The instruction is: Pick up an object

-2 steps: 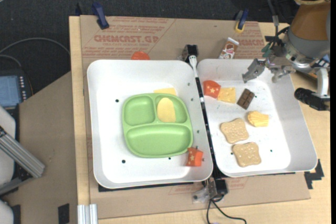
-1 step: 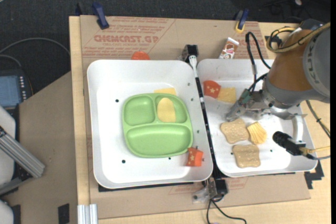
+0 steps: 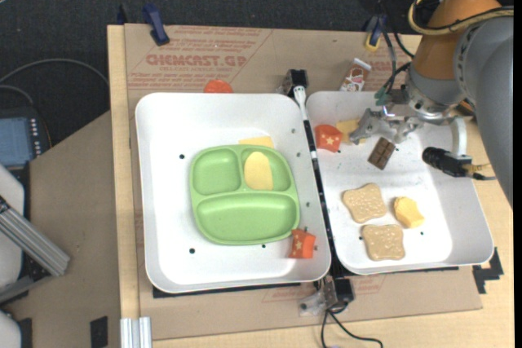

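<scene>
Toast point(image 3: 383, 241) sits low in our frame, but our tool point(image 3: 382, 129), grip unreadable, hovers upper right just above a tilted brown block point(image 3: 381, 152).

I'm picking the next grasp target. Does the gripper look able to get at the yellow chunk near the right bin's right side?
Probably yes. The yellow chunk lies apart from the two toast-shaped pieces in the right white bin, open from above, and the gripper hangs over the same bin with nothing between.
</scene>
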You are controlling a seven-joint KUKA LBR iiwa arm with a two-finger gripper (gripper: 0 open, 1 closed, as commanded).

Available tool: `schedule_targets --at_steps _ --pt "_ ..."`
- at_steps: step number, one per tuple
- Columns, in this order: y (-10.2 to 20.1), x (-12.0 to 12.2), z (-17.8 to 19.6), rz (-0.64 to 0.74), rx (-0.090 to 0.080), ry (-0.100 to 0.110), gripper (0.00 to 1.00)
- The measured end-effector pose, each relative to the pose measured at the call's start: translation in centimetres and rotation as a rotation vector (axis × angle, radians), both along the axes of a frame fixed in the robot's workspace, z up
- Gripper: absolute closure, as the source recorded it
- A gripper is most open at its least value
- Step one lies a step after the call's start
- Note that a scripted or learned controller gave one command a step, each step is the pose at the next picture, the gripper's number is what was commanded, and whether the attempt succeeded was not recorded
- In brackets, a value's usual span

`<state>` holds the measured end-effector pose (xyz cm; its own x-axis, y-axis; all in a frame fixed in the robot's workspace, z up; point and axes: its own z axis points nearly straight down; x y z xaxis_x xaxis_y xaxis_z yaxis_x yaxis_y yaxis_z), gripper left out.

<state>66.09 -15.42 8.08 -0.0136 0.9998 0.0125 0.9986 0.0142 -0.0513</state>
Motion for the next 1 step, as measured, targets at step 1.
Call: schedule_targets --at_steps 1 --pt "-4.40 -8.42 0.39 -0.020 -0.011 -0.044 0.00"
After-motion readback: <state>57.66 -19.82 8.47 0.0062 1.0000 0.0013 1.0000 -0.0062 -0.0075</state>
